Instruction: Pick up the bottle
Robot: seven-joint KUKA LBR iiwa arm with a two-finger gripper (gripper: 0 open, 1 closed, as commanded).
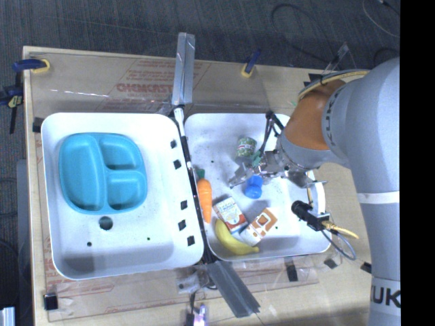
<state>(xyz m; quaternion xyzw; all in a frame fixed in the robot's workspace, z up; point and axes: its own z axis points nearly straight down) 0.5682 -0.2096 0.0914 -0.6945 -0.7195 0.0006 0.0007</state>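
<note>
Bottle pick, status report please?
Gripper low in right bin, finger state unclear. Bottle lying near the bin's far side, just beyond the gripper, not visibly held. Blue cup right by the gripper; carrot, banana, cartons nearer.

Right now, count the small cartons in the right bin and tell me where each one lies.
2. One carton lies beside the carrot, above the banana. The other carton lies right of it, near the bin's front wall. The arm may hide more.
</note>
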